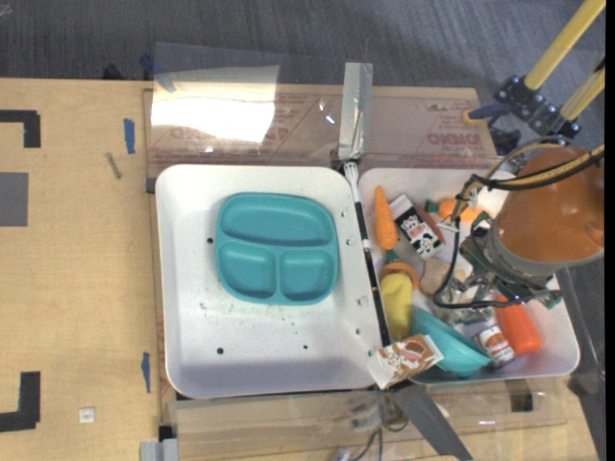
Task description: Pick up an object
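Nearest to me, at the bottom edge of the right bin (pixel 567 353), I see a small printed packet (pixel 408 358) lying over the rim where the two bins meet. Just beyond it a teal scoop-shaped dish (pixel 450 344) sits tilted, with a small can (pixel 495 344) and an orange cylinder (pixel 522 328) beside it toward the lower right. A yellow bottle (pixel 396 294) lies along the bin's left wall, and past that an orange carrot (pixel 384 217) points toward the upper frame, next to a black-and-white carton (pixel 416 229).

My arm comes in from the right, its orange band (pixel 555 214) hanging over the right bin's middle. The gripper (pixel 478 284) is down among the clutter, close to a pale rounded piece (pixel 437 275); the wrist and cables hide its tips, so I cannot tell whether the claw is open or closed, or whether it has anything.

Left of centre, the left bin (pixel 192 334) holds a teal divided plate (pixel 277 248). Farther up, a clear plastic sheet (pixel 221 113) lies on the bench behind both bins.
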Robot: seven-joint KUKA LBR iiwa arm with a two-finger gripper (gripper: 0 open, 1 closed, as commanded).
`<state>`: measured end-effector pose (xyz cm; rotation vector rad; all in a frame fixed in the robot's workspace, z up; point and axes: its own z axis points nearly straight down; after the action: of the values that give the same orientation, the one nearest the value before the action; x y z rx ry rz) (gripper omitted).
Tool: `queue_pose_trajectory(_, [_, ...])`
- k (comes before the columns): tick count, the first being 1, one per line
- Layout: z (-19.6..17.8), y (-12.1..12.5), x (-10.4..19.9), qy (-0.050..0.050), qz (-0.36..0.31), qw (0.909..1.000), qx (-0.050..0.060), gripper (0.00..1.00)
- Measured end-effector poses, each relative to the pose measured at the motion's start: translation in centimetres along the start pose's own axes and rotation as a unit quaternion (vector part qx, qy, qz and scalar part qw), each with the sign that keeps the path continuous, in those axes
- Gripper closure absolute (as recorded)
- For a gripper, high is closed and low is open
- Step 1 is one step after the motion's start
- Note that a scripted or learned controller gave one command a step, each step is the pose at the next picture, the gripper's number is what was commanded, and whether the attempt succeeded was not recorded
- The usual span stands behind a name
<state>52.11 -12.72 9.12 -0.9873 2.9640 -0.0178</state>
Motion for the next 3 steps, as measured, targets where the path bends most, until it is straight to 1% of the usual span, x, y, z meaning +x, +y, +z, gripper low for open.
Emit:
queue_pose_trajectory(1, [-4.5,-5.6,-6.2,0.002,0.069,0.9976,-0.005,1.00])
queue_pose_trajectory(2, [-14.5,-8.4,-11.4,-0.002,0.028,0.9996,-0.001,1.00])
queue_pose_trajectory(3, [-15.2,-8.4,-11.5,-0.004,0.029,0.9996,-0.003,1.00])
